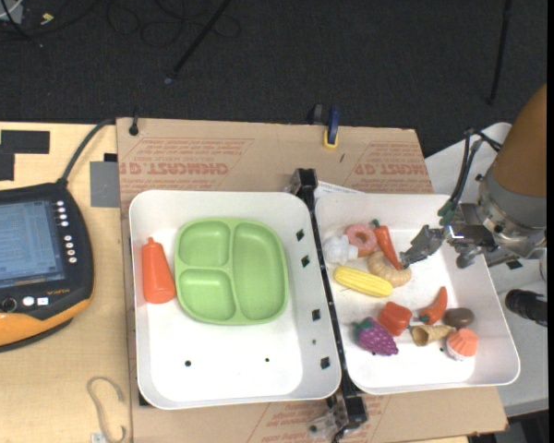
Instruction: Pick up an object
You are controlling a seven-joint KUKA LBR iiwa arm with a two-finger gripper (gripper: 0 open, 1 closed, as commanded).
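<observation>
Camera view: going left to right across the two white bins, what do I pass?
Orange plastic bottle → green three-compartment plate → yellow toy corn cob → purple toy grape bunch → red toy block → brown toy mushroom.

The left bin point(157, 358) has bare floor along its front and right side — only the green plate point(232, 271) and orange bottle point(157, 270) stand there. The right bin point(499, 363) is crowded mid-floor — corn point(362, 281), grapes point(377, 338), carrot point(386, 244); its far-right corner lies open.
</observation>
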